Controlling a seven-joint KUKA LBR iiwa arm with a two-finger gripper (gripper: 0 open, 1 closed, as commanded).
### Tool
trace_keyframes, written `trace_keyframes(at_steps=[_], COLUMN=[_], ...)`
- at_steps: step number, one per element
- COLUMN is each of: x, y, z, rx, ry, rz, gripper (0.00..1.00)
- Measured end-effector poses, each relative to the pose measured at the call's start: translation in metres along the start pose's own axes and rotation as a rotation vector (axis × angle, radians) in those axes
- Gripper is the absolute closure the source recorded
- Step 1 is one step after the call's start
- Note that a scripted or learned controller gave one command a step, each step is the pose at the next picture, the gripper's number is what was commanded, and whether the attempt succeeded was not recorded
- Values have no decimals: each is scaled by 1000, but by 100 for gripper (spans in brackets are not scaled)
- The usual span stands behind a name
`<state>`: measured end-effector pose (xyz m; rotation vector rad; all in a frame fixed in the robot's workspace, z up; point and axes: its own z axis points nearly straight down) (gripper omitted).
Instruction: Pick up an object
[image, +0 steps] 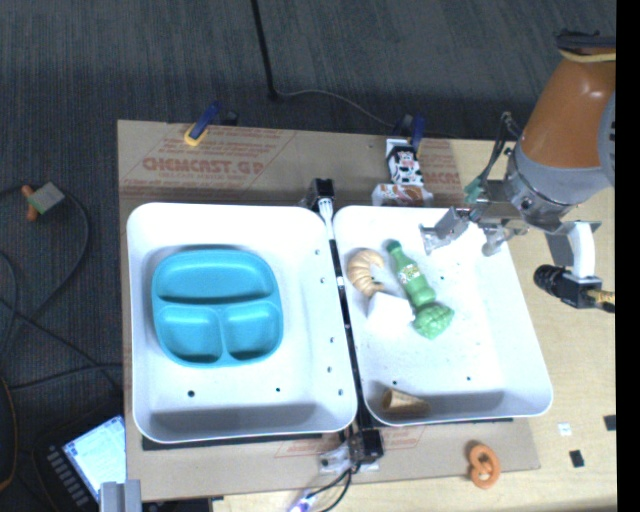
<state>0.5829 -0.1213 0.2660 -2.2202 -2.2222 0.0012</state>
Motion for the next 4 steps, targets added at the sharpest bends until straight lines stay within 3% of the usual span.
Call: trace_keyframes(at_steps=[1,2,3,4], x=[-1,18,17,78], y=[-58,-19,-18,-41], z=[123,178,168,82], rx=[4,-3,-6,-1], ry=[1,-1,-3,0], rz=[1,1,2,0], gripper=[0,0,100,100])
